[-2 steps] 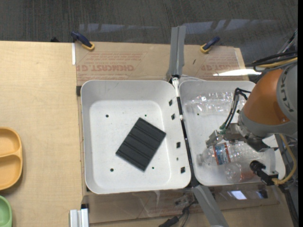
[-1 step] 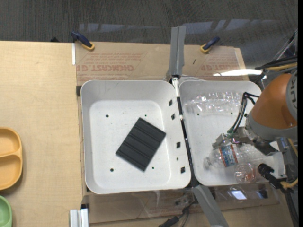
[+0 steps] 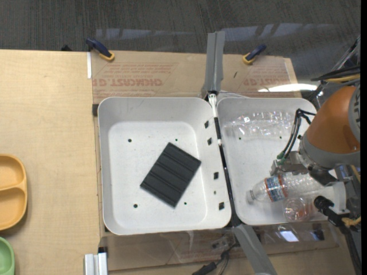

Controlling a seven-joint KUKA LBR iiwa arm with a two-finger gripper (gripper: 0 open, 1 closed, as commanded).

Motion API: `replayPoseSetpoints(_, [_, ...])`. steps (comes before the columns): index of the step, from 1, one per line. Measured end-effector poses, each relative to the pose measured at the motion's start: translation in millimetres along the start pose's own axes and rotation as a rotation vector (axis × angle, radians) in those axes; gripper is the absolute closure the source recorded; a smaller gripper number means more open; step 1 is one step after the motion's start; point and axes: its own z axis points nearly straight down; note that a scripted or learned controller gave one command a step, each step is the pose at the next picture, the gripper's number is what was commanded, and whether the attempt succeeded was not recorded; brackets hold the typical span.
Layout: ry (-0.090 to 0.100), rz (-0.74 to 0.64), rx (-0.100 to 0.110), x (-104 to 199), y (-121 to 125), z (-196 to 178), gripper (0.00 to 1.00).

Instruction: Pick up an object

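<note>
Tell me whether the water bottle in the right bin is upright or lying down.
Lying down. The water bottle rests on its side on the right bin floor, cap end toward the divider.

We cannot make out the fingers of the gripper (image 3: 285, 164): the grey arm with its orange band (image 3: 338, 122) covers them from above and also hides the right side of the right white bin (image 3: 229, 153). The arm itself is cut off by the right edge. A clear plastic bottle with a blue label (image 3: 281, 188) lies partly under the wrist. At the left edge, a yellow divided tray (image 3: 11, 191) and a green dish (image 3: 4, 258) are cropped.
</note>
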Motion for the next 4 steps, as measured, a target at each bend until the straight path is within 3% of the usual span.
replayPoseSetpoints(1, [0.000, 0.001, 0.000, 0.0, 0.0, 0.0, 0.00])
replayPoseSetpoints(2, [0.004, -0.019, 0.016, 4.4, 5.4, 12.6, 0.00])
replayPoseSetpoints(3, [0.003, -0.020, 0.014, 3.9, 6.6, 3.5, 1.00])
replayPoseSetpoints(4, [-0.002, -0.082, -0.009, -7.9, -9.5, 2.4, 1.00])
